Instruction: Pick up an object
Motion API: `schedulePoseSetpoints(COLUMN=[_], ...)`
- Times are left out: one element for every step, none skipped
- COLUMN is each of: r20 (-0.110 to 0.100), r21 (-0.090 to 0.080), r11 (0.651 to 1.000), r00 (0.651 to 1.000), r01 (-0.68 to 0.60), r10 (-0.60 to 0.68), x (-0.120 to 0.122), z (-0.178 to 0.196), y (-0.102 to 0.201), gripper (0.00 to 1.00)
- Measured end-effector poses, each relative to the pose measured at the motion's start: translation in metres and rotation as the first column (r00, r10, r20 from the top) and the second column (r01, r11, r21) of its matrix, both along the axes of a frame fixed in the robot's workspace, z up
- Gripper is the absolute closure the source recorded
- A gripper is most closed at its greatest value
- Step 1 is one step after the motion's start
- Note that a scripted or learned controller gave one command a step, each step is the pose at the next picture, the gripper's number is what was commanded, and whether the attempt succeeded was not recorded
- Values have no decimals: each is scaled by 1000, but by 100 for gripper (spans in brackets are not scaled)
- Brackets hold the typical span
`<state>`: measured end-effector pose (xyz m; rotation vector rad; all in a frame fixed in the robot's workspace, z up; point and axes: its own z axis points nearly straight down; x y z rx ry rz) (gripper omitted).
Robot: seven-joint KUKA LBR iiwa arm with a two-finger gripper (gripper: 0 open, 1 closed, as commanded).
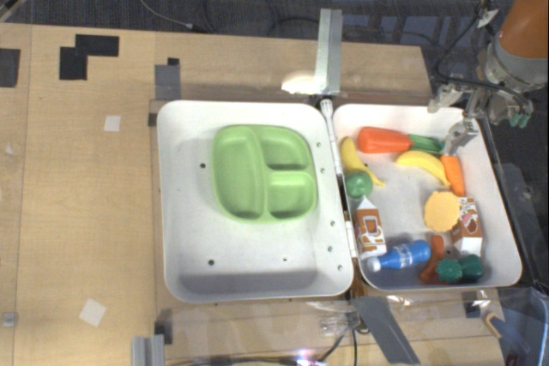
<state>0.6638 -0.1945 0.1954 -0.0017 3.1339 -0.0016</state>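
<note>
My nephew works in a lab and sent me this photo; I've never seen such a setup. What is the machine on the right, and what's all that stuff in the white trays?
It is one photo, taken by a fixed camera looking down on a wooden bench. On the right is a robot arm, grey with an orange band, ending in a two-finger gripper that hangs over the right bin's far corner. The picture shows nothing between its fingers. That bin holds toy food: a carrot, two bananas, a blue bottle, a small carton and others. The left bin holds a green divided plate. The robot's job is to pick something up.
</note>
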Motion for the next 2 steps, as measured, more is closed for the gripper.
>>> schedulePoseSetpoints(r20=[7, 19], r21=[0, -9], r11=[997, 990], r00=[996, 989], r01=[83, -143], r10=[-83, 143], x=[-12, -55], z=[-96, -101], y=[-10, 13], gripper=[0, 0])
